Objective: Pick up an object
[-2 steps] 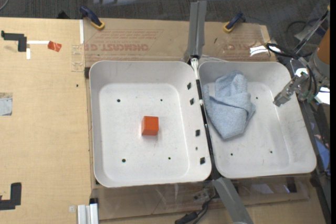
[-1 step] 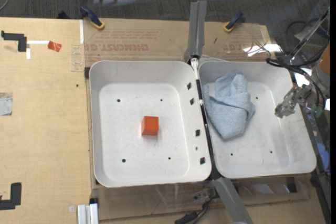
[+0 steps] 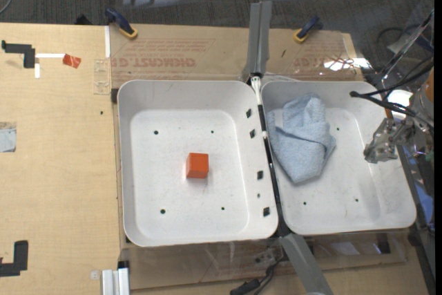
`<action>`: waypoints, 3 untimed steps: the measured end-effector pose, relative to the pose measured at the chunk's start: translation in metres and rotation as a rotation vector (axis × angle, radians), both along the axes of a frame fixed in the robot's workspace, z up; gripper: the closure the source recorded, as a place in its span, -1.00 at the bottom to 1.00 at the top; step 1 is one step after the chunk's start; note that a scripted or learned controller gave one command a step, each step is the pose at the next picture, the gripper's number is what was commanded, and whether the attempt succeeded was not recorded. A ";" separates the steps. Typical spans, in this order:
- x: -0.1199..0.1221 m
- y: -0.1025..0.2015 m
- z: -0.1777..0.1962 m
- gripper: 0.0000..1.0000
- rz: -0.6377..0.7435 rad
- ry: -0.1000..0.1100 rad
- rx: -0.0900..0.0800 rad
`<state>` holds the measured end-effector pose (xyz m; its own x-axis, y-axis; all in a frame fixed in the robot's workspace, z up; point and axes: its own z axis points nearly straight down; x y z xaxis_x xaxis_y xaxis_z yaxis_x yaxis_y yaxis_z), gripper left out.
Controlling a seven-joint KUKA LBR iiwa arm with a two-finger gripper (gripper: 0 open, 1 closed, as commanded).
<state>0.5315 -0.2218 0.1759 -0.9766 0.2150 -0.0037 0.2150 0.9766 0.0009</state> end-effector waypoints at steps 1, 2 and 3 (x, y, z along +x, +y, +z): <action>-0.009 0.000 0.013 1.00 0.473 -0.002 -0.002; 0.013 0.001 -0.006 1.00 0.680 -0.002 -0.001; 0.036 0.001 -0.006 1.00 1.063 -0.002 -0.002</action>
<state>0.5674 -0.2206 0.1700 -0.6627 -0.7488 -0.0054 -0.7488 0.6628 -0.0015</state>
